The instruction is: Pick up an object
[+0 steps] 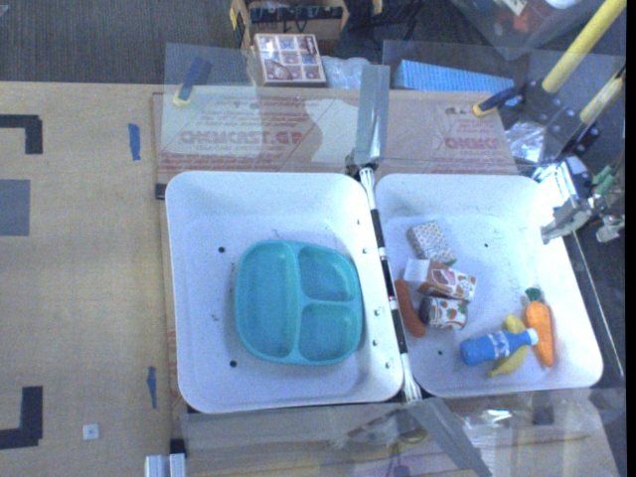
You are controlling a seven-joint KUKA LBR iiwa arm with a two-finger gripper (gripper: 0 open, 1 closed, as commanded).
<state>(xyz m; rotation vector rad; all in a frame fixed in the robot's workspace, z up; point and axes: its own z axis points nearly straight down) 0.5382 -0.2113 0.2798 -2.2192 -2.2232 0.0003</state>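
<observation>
The right bin (497, 202) holds several small objects. A patterned cube (430, 238) lies near its left wall, with a small printed box (452, 282) and a dark can (444, 312) just below it. A red-orange stick (408, 308) lies along the bin's left rim. At the front right are a blue bottle (496, 346), a yellow banana (511, 362) and an orange carrot (539, 330). My gripper (562, 223) hangs at the right bin's right rim, above and to the right of the carrot and apart from every object.
The left bin (199, 227) holds a teal divided plate (298, 303). Cardboard sheets and a small picture box (289, 59) lie behind the bins. Yellow rods and clamps (556, 97) stand at the back right. A flat wooden surface runs along the left.
</observation>
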